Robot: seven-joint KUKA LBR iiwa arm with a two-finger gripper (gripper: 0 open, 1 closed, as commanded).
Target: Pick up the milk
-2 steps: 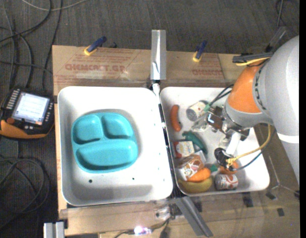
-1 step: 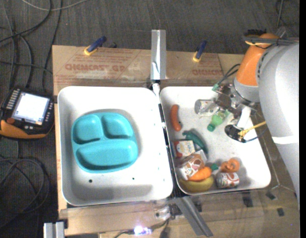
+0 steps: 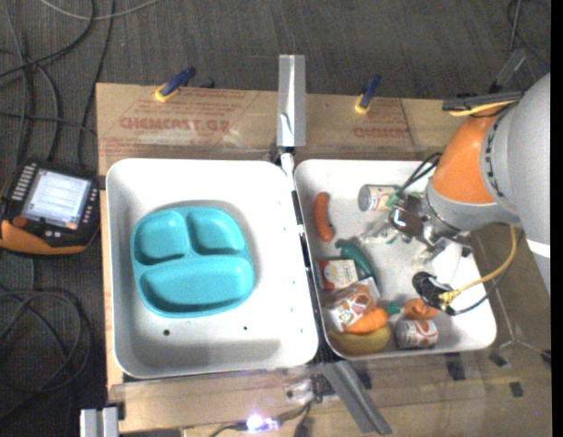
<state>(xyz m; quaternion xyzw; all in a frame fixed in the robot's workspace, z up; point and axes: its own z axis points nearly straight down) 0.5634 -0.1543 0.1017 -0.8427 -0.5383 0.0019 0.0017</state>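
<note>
Nearest us, our gripper point(image 3: 411, 218) hangs in the right bin point(image 3: 486, 335); whether it is parted we cannot tell. We judge the milk point(image 3: 340, 272) lies left of it.

Even overhead light, soft shadows inside the white bins point(image 3: 117, 244), slightly grainy, floor dim

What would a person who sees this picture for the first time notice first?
Probably the turquoise divided tray, lying alone in the left bin. Next, the grey arm with its orange band, which reaches from the right over the right bin. That bin holds a crowd of small things, among them a sausage and a can.
</note>
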